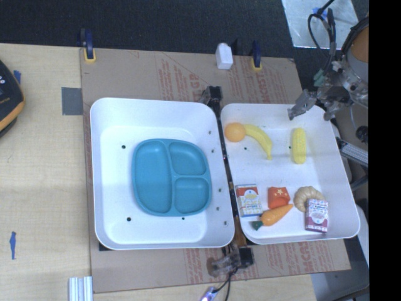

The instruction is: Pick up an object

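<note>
The right bin (341,168) holds an orange (234,132), a banana (260,139), a corn cob (299,145), a small white and orange box (249,200), a red piece (279,197), a carrot (276,216), a croissant (307,196) and a red carton (317,215). My gripper (313,111) hangs over the bin's far right corner, just above and beyond the corn cob. It is open, with nothing between its fingers.
In the left bin (106,168) lies a blue divided plate (171,176). Both bins rest on a brown cardboard sheet (156,74) held by clamps. A white block (224,56) stands at the sheet's far edge. A dark device (7,96) sits at the far left.
</note>
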